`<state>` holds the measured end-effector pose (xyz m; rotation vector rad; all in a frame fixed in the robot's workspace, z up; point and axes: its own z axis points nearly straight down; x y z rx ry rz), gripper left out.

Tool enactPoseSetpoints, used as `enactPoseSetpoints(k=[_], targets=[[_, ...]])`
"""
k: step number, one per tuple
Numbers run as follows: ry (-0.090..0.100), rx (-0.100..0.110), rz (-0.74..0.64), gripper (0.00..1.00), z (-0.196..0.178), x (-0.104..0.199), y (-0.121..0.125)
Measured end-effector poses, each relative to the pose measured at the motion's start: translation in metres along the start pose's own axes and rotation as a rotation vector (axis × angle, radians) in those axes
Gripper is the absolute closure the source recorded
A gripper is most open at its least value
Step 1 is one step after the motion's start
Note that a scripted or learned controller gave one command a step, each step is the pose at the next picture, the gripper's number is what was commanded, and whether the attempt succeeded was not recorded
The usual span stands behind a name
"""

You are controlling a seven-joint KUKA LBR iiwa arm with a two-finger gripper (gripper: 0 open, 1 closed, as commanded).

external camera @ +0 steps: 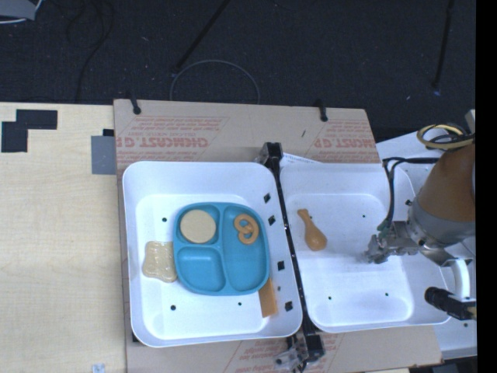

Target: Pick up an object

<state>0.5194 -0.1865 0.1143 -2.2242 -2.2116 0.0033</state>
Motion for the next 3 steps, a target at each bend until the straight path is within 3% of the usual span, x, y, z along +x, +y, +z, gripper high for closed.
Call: enactPoseSetpoints(k=[3], targets=[[-0.003,-0.007,-0.007,1.00,-0.137,-0.002,-0.005]])
